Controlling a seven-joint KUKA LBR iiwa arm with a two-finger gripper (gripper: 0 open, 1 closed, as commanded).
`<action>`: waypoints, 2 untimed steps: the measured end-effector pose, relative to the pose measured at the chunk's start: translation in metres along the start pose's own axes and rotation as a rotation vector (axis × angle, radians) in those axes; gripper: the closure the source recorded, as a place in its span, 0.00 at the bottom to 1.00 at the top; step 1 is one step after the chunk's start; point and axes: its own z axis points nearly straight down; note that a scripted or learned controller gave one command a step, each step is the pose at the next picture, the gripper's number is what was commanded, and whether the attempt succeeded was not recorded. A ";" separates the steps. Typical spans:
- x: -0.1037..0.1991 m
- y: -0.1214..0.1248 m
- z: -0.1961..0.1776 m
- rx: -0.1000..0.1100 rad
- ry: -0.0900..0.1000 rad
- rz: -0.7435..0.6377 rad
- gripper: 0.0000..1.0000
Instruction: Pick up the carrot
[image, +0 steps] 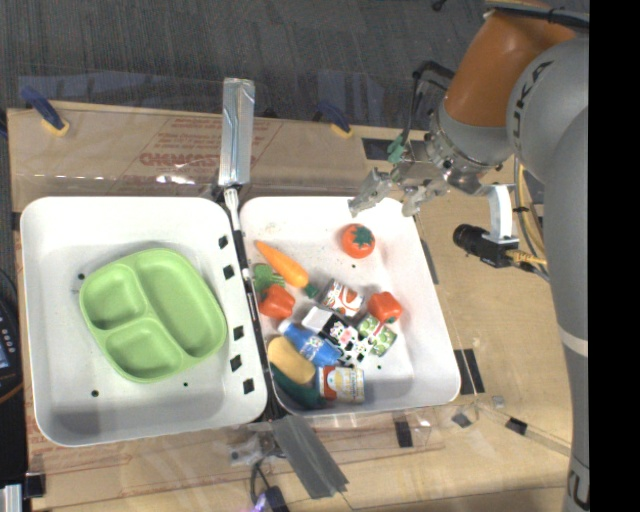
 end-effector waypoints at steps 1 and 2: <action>-0.003 0.025 -0.044 -0.002 0.000 0.170 0.00; 0.047 0.025 0.056 0.003 0.001 0.339 0.00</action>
